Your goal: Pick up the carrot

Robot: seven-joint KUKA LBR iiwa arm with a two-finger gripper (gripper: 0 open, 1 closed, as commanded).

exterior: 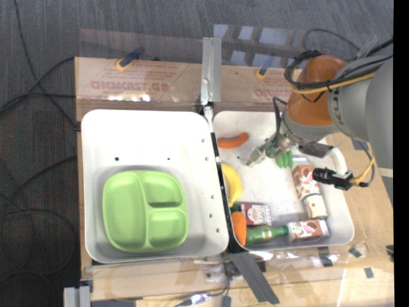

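An orange carrot [238,228] lies in the front left corner of the right bin [342,226], wedged between the bin wall and a green bottle [265,235]. My gripper [268,153] hangs over the back middle of that bin, well behind the carrot. Its fingers [254,158] stand open with nothing between them. A small green item [284,158] sits right beside the gripper. A curved orange-red piece [233,140] lies just left of the gripper near the back wall.
A yellow banana [232,181] lies along the right bin's left wall. A dark red box [255,213], a carton [307,229] and a small bottle [308,190] crowd the front and right. The left bin [128,126] holds a green divided plate [146,208].
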